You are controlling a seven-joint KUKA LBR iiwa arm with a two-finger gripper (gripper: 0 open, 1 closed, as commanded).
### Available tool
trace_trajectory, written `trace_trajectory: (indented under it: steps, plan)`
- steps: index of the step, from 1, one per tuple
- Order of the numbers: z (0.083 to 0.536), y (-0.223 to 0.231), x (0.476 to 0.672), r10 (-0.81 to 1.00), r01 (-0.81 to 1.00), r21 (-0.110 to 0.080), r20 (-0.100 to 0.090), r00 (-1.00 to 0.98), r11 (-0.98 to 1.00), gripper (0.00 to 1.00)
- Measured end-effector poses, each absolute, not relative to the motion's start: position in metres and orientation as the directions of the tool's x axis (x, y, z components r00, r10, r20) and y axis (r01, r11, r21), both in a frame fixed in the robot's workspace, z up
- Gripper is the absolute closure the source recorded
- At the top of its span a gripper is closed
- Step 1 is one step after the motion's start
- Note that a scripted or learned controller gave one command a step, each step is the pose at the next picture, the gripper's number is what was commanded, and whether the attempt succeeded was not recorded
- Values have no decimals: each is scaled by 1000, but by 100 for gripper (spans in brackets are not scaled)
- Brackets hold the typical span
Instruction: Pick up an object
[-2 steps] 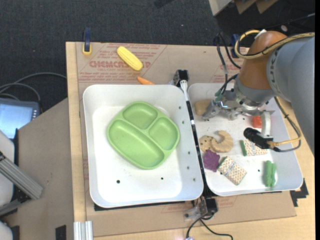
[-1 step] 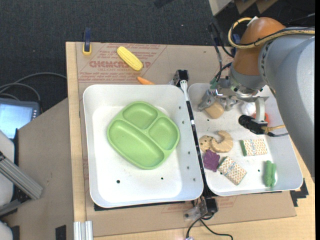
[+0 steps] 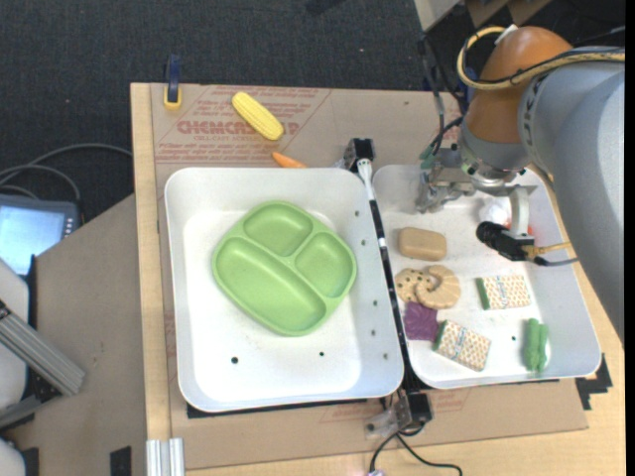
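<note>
One tan block point(image 3: 422, 243) (right bin point(image 3: 575, 350)), just below gripper point(image 3: 437, 194)

Dark grey carpet point(image 3: 248, 18) across the top and down the left. Brown cardboard sheet point(image 3: 298, 107) with red print over the bench. Blue clamp point(image 3: 174, 70) at its upper-left corner. Grey cable point(image 3: 60, 157) looping over the floor at left, beside a screen point(image 3: 30, 236) glowing pale blue. Metal rail point(image 3: 40, 350) lying aslant at lower left. Even, soft light throughout.
</note>
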State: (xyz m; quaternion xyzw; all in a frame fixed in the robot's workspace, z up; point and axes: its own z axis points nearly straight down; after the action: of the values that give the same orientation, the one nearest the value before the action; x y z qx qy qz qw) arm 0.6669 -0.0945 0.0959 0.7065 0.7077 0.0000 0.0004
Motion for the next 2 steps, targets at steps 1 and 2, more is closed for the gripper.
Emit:
trace_trajectory:
  steps: [1,2]
  plan:
    - [95,-94,667,1000,1000,-1,-1,-2,2,0]
    - [95,-94,667,1000,1000,-1,-1,-2,2,0]
